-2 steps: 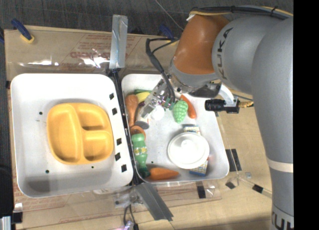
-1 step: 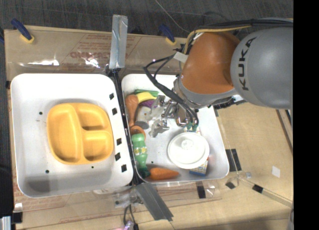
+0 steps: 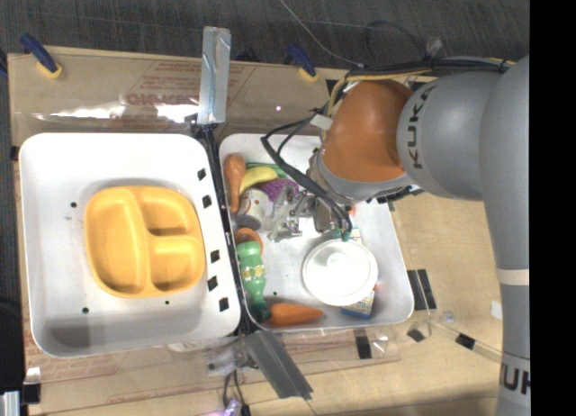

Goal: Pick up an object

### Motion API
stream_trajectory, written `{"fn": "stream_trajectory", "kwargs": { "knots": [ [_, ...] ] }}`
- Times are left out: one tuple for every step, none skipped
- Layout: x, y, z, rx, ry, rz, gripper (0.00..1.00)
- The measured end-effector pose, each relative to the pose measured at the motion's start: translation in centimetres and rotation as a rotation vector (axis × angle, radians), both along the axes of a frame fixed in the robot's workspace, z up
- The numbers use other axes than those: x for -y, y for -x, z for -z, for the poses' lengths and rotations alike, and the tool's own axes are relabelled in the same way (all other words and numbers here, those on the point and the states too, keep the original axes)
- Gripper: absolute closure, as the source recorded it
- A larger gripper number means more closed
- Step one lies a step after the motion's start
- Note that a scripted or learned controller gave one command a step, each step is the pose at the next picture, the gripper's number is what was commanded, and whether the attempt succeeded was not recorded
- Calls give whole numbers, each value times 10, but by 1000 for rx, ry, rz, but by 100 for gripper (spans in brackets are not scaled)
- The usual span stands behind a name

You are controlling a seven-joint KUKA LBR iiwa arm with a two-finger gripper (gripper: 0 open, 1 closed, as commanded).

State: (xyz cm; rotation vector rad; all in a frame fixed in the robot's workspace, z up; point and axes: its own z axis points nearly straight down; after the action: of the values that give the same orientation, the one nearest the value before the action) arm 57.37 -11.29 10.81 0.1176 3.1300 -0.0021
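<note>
At the near edge of the right bin (image 3: pixel 396 252) you have a carrot (image 3: pixel 292 315) lying along the wall, with a small blue and yellow carton (image 3: pixel 362 306) just beside it toward the near right corner. A green bottle (image 3: pixel 253 279) lies against the bin's left wall, just above that carrot. A white round bowl (image 3: pixel 339 272) sits near the middle of the bin, touching the carton.

Over in the left bin (image 3: pixel 36 252) you see a yellow divided tray (image 3: pixel 144 239) resting near its centre, well apart from everything else.

Farther back in the right bin, the end effector (image 3: pixel 292 221) hangs low among the clutter, just left of the bowl; you cannot tell how far its fingers are spread or whether anything sits between them. Close by it lie a purple object (image 3: pixel 273 194), a banana (image 3: pixel 258 176) and a second carrot (image 3: pixel 235 180) standing along the left wall toward the far left corner. The arm's orange band (image 3: pixel 364 131) looms over the bin's far edge.
</note>
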Motion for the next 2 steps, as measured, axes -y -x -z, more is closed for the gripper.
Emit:
{"fn": "stream_trajectory", "kwargs": {
  "knots": [
    [43, 18, -8, -6, 1, -324, 100],
    [57, -12, 16, -6, 3, -850, 100]
  ]
}}
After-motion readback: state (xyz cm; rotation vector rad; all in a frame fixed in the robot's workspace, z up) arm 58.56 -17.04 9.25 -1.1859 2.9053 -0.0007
